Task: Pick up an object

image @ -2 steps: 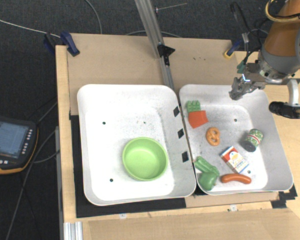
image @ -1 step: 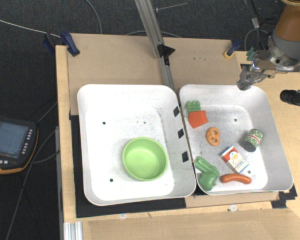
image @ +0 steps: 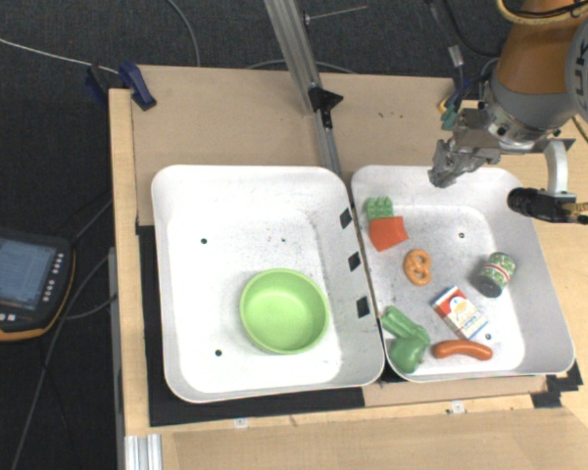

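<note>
Nearest the camera: red sausage (image: 462,351) and green pepper (image: 404,337) along the right bin (image: 529,262) front edge. My gripper (image: 449,171) hangs over that bin's back rim, holding nothing; can't tell whether it's open. Green bowl (image: 284,310) sits in the left bin (image: 206,213).

A lime-green bowl (image: 284,309) sits in 1 of 2 white bins (image: 176,262); the other white bin (image: 539,311) holds an orange-red block (image: 388,233), a green brick (image: 378,208), an orange-brown pretzel (image: 418,266), a red sausage (image: 462,351) and a green pepper (image: 405,337).
</note>
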`<state>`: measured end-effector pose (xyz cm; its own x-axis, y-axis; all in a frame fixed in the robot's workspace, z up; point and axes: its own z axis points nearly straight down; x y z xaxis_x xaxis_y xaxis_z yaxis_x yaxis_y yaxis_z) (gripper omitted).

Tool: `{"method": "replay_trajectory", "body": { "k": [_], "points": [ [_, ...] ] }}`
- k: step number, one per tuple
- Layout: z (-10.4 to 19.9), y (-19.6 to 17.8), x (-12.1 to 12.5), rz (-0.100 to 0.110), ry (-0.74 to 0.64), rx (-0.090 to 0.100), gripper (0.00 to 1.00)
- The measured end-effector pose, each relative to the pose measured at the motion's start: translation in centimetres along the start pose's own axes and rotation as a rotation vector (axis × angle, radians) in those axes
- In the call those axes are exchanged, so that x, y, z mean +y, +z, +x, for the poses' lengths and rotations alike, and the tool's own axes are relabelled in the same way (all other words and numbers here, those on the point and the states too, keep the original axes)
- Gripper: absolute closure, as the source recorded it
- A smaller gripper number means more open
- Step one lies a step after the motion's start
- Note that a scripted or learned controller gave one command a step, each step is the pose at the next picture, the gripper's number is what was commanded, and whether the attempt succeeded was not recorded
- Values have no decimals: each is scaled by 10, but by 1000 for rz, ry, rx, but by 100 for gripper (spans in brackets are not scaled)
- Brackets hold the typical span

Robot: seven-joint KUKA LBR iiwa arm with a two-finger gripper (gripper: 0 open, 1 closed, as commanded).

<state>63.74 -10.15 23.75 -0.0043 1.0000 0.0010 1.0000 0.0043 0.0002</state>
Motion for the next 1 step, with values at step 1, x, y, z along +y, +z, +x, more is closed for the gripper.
{"method": "replay_trajectory", "body": {
  "k": [1],
  "points": [
    [57, 9, -5, 0, -1, 0, 100]
  ]
}}
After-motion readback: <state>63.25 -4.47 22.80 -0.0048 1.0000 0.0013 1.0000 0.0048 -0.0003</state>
